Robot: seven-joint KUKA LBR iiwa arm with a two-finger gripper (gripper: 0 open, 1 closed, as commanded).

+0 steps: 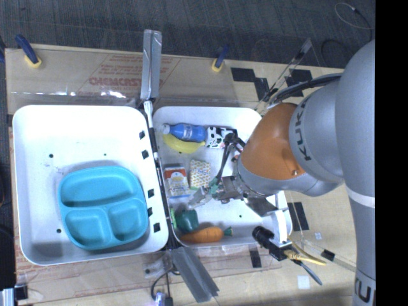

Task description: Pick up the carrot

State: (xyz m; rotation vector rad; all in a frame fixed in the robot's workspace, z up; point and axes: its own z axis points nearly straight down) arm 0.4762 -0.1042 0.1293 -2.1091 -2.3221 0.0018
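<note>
Carrot [205, 235]: lying by right bin's [245, 115] near wall, beside green item [187, 220]. Gripper [207, 193]: above it, mid-bin, grip state cannot tell, nothing visibly held. Step: approach; next, descend toward carrot

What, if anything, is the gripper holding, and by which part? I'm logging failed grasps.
Nothing visibly: the gripper hovers mid-bin, while the carrot lies untouched near the right bin's front wall.
</note>
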